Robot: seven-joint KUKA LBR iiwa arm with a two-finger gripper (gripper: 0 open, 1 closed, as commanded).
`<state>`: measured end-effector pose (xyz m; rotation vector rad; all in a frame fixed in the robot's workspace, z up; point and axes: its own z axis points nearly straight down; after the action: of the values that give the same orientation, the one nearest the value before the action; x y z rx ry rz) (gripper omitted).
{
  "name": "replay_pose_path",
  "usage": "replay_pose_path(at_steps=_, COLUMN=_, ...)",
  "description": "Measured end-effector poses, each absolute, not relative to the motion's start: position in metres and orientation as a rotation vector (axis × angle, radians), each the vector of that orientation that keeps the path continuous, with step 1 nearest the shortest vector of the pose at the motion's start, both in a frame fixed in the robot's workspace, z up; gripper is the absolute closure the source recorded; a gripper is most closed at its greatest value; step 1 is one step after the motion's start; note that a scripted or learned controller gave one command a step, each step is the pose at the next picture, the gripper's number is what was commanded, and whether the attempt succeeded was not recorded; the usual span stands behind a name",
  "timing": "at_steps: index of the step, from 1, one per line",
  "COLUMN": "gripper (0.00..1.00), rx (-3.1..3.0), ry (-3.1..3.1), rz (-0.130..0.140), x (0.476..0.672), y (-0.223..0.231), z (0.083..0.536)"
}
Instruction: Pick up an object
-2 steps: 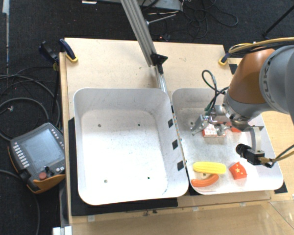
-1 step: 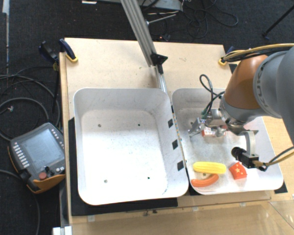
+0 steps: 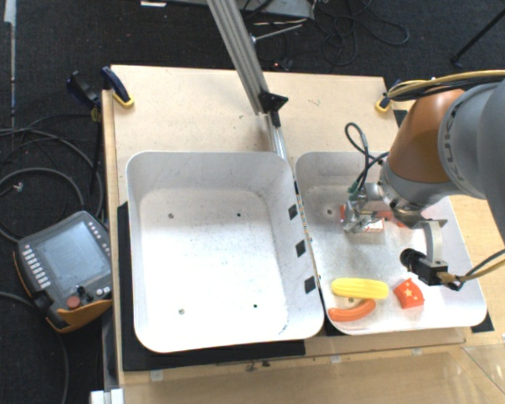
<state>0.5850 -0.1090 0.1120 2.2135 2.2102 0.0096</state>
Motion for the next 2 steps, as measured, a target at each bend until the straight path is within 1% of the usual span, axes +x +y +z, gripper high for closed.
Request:
replay_pose_path(at_steps=1, gripper=1.00, rx=2.220, ry=2.218, rz=0.004, x=0.585, y=-0.114, z=0.156)
replay_pose_path(at_steps=2, gripper=1.00, rx=2.214, ry=2.220, rz=0.007, x=0.587, y=-0.111, z=0.220)
